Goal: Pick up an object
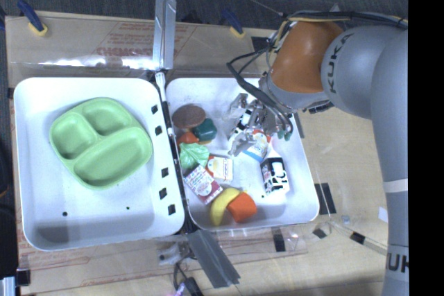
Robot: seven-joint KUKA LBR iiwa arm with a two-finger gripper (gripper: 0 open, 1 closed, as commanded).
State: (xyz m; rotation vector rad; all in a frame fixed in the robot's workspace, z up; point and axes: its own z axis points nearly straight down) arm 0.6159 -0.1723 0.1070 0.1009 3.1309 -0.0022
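I see the gripper [248,127] down in the right bin [300,180], over the clutter near the white bottle [272,170] — bottle lies at about 4 o'clock from it. Fingers blurred, I can't tell their state, maybe nothing held. Yellow banana [220,205] and orange block [242,208] at 6 o'clock. Left bin [41,218] holds a green divided plate [102,141].

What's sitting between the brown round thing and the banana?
In the camera view, between the brown round thing and the banana lie a green leafy toy and a red-printed packet.
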